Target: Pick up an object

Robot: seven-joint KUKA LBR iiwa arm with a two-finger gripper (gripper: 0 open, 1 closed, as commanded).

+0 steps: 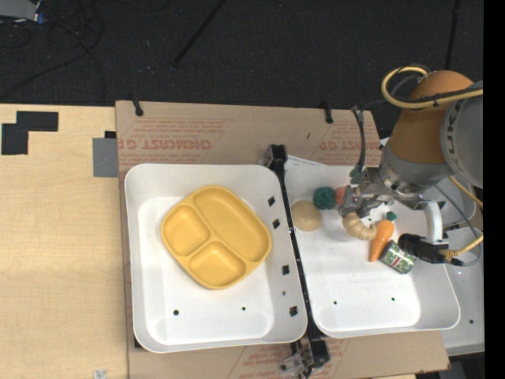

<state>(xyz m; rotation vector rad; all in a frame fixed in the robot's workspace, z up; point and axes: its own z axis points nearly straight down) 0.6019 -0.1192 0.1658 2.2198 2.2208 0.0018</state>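
While the arm (430,133) leans in over the right bin (379,310), its gripper (361,198) sits low over the little pile of toy food at the bin's far end, and honestly I can't tell how the pincer stands, it's just a dark metal jumble from this angle. Using the orange carrot (381,238) as the anchor: the gripper is just up and left of it, right above a pale knobby piece (359,227) that touches the carrot's left side. Further left of the carrot there's a teal round thing (324,197), and below that a tan ball (307,215) close to the bin's left wall. Just right of the carrot's lower tip lies a small green-labelled packet (399,259), tilted, pretty much touching it. Nothing looks lifted, everything's lying on the bin floor. Way left of the carrot, the other bin (158,322) holds a yellow divided plate (215,236) with three compartments, sitting at an angle.
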